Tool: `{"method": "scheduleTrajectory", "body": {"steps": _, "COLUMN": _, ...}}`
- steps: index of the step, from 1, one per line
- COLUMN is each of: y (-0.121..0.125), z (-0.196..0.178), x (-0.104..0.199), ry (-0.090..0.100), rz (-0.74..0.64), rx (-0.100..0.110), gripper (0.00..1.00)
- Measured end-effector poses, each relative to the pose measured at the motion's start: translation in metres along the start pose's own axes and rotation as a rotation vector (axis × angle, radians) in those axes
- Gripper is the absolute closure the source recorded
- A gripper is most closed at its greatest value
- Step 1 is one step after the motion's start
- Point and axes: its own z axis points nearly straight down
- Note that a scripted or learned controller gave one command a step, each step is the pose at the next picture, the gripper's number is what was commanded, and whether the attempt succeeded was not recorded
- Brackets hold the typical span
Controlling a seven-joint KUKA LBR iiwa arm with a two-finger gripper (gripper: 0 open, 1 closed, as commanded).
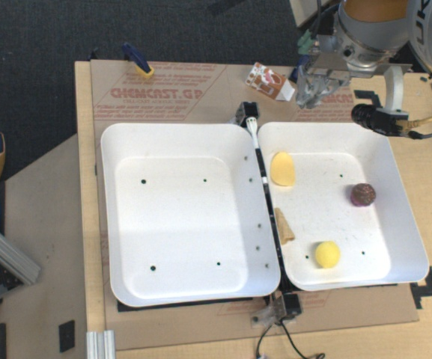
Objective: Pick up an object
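Observation:
The right bin [400, 172] holds a pale yellow rounded piece [282, 168] near its back left corner. A dark purple ball [363, 194] lies toward its right side and a yellow ball [327, 254] near its front. A thin brown wedge [284, 226] leans along the bin's left wall. My gripper [314, 93] hangs above the bench just behind the right bin's back rim, well above and apart from all of these. I see nothing in it.
The left bin [109, 163] stands beside the right one. On the cardboard behind the bins lie a red-and-white packet [266, 81] and a blue-and-yellow clamp [138, 60]. A black clip [247, 114] sits where the bins meet.

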Motion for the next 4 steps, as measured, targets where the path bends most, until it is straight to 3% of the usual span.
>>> {"method": "scheduleTrajectory", "body": {"steps": 1, "y": 0.012, "z": -0.001, "x": 0.095, "ry": 0.007, "rz": -0.024, "rx": -0.008, "gripper": 1.0}}
{"method": "scheduleTrajectory", "body": {"steps": 2, "y": 0.006, "z": -0.083, "x": 0.233, "ry": 0.014, "rz": -0.031, "rx": -0.015, "gripper": 1.0}}
{"method": "scheduleTrajectory", "body": {"steps": 3, "y": 0.0, "z": -0.057, "x": 0.15, "ry": 0.004, "rz": -0.01, "rx": 0.001, "gripper": 1.0}}
{"method": "scheduleTrajectory", "body": {"steps": 4, "y": -0.021, "z": -0.023, "x": 0.08, "ry": 0.004, "rz": -0.01, "rx": 0.003, "gripper": 1.0}}
